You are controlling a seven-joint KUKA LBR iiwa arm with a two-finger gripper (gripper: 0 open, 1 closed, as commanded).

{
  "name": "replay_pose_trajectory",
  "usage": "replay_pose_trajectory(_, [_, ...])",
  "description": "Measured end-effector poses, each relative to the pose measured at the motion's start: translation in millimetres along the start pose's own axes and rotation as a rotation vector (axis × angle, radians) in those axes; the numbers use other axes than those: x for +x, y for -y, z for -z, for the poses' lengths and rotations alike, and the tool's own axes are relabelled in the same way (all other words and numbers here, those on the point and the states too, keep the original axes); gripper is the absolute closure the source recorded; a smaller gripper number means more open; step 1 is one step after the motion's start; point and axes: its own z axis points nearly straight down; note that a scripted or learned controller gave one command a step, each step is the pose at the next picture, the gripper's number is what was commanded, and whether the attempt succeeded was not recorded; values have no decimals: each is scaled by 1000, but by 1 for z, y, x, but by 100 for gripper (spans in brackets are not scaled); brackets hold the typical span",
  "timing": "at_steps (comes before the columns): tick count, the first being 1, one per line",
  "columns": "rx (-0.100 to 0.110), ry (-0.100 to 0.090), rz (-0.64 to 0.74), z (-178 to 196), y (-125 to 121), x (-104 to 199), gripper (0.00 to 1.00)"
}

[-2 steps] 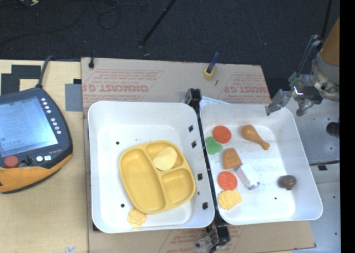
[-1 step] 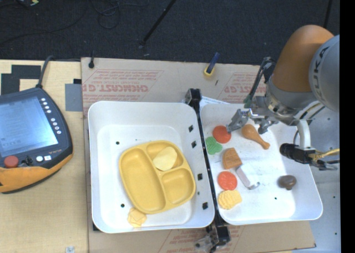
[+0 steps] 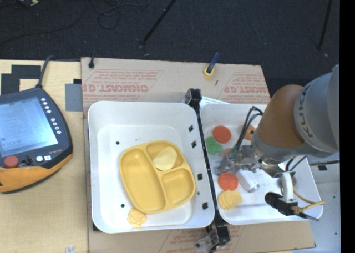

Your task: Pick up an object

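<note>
You are watching the end effector [image 3: 236, 160] working low in the right bin [image 3: 310, 191], and you cannot tell how it is set. The things it could take are crowding it: a green disc [image 3: 213, 146] and a red disc [image 3: 222, 133] just beyond, another red piece [image 3: 227, 181] and a yellow biscuit-like piece [image 3: 229, 198] nearer you. A close here could be nudging one piece aside or pinching 2 at once, since they are lying so near each other. The arm is reaching in from the right, its orange band [image 3: 280, 119] bending down over the bin, wrist pointing toward the divider.
</note>
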Motion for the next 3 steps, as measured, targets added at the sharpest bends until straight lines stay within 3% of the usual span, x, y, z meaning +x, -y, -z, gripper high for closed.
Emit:
replay_pose_trajectory(1, [-6,1,-7,15,-3,-3,100])
replay_pose_trajectory(2, [-27,0,4,297,44,56,100])
replay_pose_trajectory(3, [-10,0,7,303,47,131,100])
